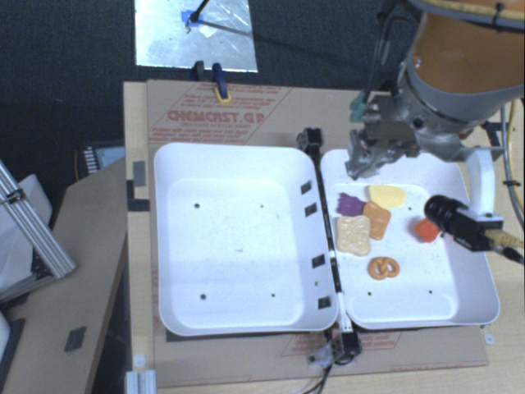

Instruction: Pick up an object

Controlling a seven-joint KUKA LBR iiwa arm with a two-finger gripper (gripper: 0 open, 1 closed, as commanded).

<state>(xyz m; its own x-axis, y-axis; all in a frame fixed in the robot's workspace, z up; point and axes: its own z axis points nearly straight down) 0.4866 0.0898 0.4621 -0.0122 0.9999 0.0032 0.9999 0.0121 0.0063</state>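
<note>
Toy food clustered in the right bin, within my reach.
My gripper hovers above the purple piece (finger spread: I cannot tell).

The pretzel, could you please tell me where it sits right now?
The pretzel lies in the right bin, just below the cracker and left of its centre.

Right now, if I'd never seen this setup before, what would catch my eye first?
Probably the big grey and orange arm at the upper right, its gripper hanging over the far edge of the right bin. Just below it, a bright cluster of small toy foods lies in that bin: a purple piece, a yellow piece, a cracker and a pretzel.
</note>
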